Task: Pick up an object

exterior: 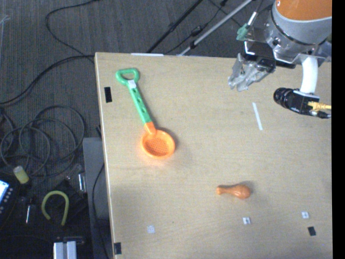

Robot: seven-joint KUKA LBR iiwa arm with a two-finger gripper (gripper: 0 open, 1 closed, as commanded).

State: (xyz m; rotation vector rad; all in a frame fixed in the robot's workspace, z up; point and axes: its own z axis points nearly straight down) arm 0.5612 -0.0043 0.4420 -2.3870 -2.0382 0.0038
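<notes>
A ladle with a green handle (139, 101) and an orange perforated bowl (158, 144) lies on the tan surface (205, 155), at its left. An orange drumstick-shaped toy (235, 191) lies lower, near the middle. A thin white stick (257, 116) lies at the upper right. My gripper (245, 79) hangs over the surface's upper right part, above and left of the white stick and far from the ladle and the toy. I see nothing in it.
A black cylindrical fitting with a yellow tip (297, 101) juts from the arm at the right. Small markers (247, 220) dot the surface's lower edge. Cables (43, 139) and a green loop (55, 204) lie on the floor to the left.
</notes>
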